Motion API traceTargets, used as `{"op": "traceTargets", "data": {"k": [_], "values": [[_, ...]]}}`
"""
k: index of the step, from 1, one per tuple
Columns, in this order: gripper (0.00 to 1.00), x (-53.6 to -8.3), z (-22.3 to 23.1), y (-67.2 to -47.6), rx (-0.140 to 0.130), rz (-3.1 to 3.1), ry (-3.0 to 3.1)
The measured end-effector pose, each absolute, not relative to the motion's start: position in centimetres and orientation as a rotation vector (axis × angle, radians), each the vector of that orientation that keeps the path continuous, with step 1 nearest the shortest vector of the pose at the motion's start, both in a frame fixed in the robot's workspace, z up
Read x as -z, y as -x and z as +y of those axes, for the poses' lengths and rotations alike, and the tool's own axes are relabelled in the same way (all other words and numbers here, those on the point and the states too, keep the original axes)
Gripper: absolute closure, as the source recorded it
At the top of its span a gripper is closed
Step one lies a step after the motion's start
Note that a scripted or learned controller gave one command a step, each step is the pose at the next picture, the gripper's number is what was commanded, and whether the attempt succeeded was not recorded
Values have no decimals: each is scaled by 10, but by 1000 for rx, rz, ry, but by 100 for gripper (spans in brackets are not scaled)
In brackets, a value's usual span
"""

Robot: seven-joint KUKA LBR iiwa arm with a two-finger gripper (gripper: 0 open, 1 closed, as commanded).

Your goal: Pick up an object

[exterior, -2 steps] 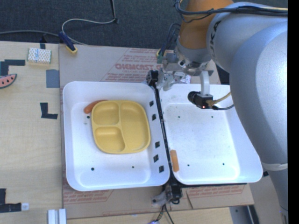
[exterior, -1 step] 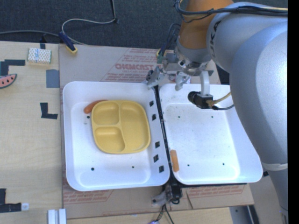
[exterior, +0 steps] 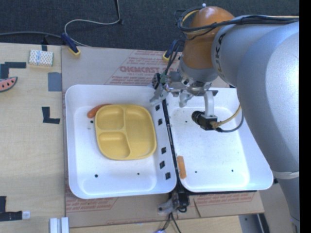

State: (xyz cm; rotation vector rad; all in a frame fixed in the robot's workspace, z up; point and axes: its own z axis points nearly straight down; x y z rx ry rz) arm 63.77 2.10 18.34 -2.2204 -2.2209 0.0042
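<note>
A yellow divided plate (exterior: 125, 131) lies in the left bin (exterior: 77, 178). Part of a small orange sausage-shaped piece (exterior: 91, 112) shows past the plate's upper left edge. In the right bin (exterior: 243, 174), a second small orange piece (exterior: 181, 167) lies against the left wall near the front. My gripper (exterior: 197, 103) hangs over the back left part of the right bin, close to the wall between the bins. Its two metal fingers (exterior: 183, 99) stand apart, open, and I see nothing between them. Both orange pieces and the plate are well away from it.
The divider between the bins (exterior: 164, 140) runs just left of the gripper. A black fitting with a yellowish cable (exterior: 204, 120) hangs below the wrist. The large grey arm covers the right bin's right side. On the bench at the left lie tape marks and a small block (exterior: 41, 58).
</note>
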Motion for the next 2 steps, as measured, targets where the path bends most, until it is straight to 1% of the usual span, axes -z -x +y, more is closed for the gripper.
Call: {"op": "traceTargets", "data": {"k": [1,2], "values": [[0,-261,-6,-665,0,-2224,2221],[0,-183,27,-667,-4,-2220,2218]]}}
